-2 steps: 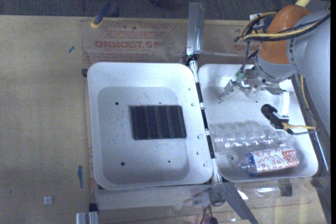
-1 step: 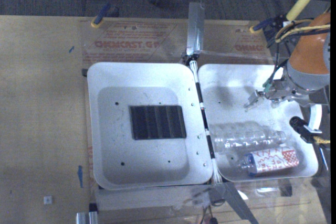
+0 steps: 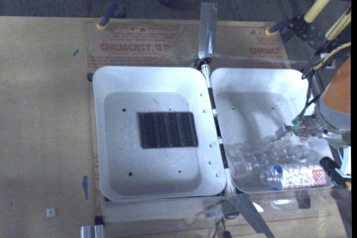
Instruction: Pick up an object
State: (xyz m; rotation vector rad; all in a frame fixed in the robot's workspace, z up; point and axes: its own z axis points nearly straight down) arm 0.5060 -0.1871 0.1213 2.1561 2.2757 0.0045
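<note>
camera view | claw [image 3: 290,130] over right bin [image 3: 251,83], grip state unclear | bottle [image 3: 295,175] below

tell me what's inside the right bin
The right bin holds a clear plastic bottle with a red-and-white label, lying on its side near the front edge. The arm covers the bin's far right side, so anything there stays hidden.

Dark ridged mat [image 3: 168,130] in left bin [image 3: 106,86]; clear plastic bottle [image 3: 279,167] in right bin [image 3: 245,83].

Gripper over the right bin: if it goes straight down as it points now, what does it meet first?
Most likely the clear plastic bottle lying beneath the gripper in the right bin, though depth is hard to judge from this slanted view.
</note>
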